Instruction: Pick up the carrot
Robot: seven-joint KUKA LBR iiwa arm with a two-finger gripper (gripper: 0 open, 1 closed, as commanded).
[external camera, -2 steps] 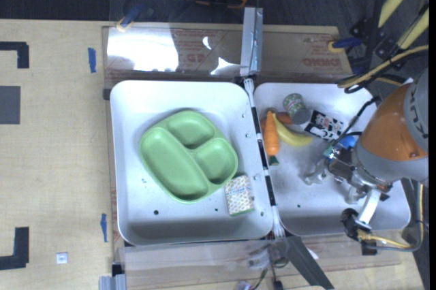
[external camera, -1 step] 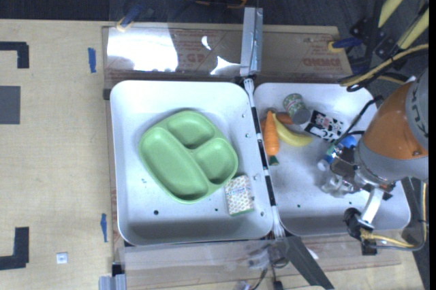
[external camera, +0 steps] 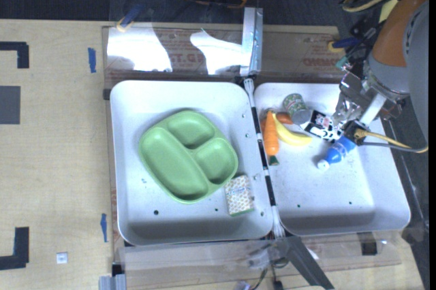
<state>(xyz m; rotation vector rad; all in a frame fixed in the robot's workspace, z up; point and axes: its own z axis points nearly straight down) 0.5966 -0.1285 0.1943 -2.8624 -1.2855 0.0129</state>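
The grey arm [external camera: 402,43] is reaching in from the right side of the bench, its orange band sitting high near the back right corner of the right bin [external camera: 354,200]. From there the wrist is angling down and toward the left, so the gripper [external camera: 338,120] is hanging over the back half of the right bin, a little right of the bin's middle. Whether it is touching anything below it cannot be told. A yellow cable is trailing from the wrist area out past the bin's right edge.

The carrot [external camera: 271,135] is lying in the right bin close against its left wall, in the back half, its orange body running front to back with the green stem end pointing toward the front. Nothing is gripping it; the gripper is standing apart from it, with other items between them.

A banana [external camera: 294,136] is lying just beside the carrot on its right, touching or nearly touching it. A small grey-green can [external camera: 294,103] is sitting behind the banana. A black-and-white item [external camera: 319,124] is lying just left of the gripper, and a blue bottle [external camera: 336,153] is lying just in front of it.

In the left bin [external camera: 136,105], a green divided plate [external camera: 189,154] is resting near the middle, and a small patterned packet [external camera: 239,195] is sitting toward the front right corner.
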